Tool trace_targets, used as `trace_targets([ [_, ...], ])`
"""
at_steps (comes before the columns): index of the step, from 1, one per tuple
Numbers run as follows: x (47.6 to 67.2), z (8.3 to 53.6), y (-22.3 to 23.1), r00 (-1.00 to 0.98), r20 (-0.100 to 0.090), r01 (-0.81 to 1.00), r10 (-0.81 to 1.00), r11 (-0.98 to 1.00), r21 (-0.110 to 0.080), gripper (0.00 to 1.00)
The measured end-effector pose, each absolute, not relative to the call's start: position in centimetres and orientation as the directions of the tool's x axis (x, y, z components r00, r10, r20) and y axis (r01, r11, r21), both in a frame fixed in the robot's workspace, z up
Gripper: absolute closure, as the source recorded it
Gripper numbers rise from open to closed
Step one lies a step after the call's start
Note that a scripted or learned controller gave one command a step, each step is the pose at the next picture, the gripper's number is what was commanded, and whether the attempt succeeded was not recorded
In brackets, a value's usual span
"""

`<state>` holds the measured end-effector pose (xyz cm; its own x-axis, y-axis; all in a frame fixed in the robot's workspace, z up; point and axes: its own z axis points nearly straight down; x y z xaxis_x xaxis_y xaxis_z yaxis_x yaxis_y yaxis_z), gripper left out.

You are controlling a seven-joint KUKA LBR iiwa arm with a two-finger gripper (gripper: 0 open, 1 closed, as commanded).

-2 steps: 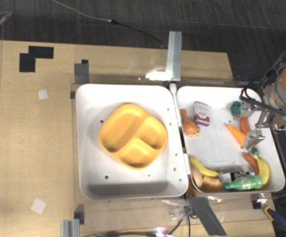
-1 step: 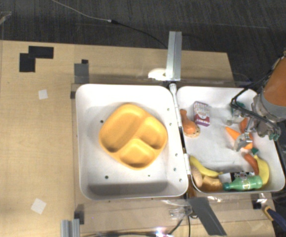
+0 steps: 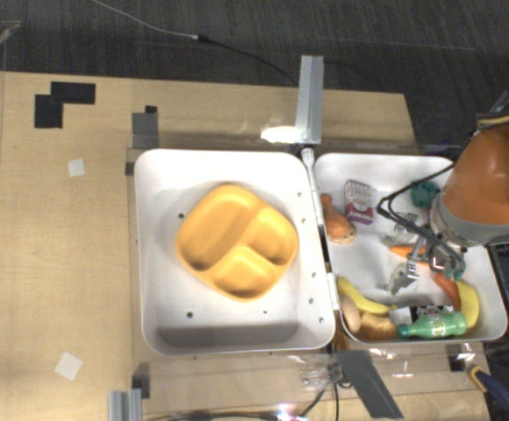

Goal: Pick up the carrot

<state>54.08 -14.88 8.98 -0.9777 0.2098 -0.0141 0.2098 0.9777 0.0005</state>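
The carrot [image 3: 448, 288] is an orange-red stick lying aslant in the right bin [image 3: 373, 169], near its right wall. Its upper end [image 3: 400, 251] pokes out on the other side of the wrist, which hides its middle. My gripper [image 3: 404, 278] hangs low in that bin, just left of the carrot's lower half and below its upper end. Nothing shows between its tips. The grey arm with its orange band [image 3: 491, 182] comes in from the right, above the bin's far right corner.
Around the gripper lie a banana [image 3: 364, 297], a green bottle [image 3: 432, 325], a second banana [image 3: 471, 305], a brown lump [image 3: 374, 325], a drumstick-like piece [image 3: 335, 226] and a purple-white packet [image 3: 358, 198]. The left bin [image 3: 158, 323] holds a yellow divided plate [image 3: 237, 239].
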Motion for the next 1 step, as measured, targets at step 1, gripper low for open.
trace_targets([
  [1,54.36,10.29,-14.77,-0.979,-0.021,0.204,0.204,0.979,0.001,1.00],
])
